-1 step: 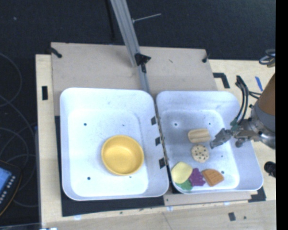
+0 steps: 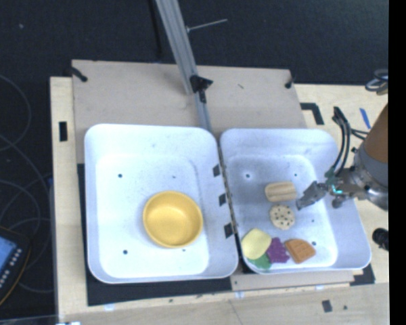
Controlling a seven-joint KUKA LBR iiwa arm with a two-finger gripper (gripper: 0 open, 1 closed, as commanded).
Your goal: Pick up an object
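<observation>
Camera view: end effector [image 2: 310,196] beside tan roll [image 2: 280,191], right bin [image 2: 345,246].

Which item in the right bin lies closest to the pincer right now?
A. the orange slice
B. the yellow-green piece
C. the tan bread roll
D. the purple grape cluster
C. The pincer sits just to the right of the tan bread roll in the right bin, while the grape cluster, the yellow-green piece and the orange slice all lie farther off along the bin's near edge.
</observation>
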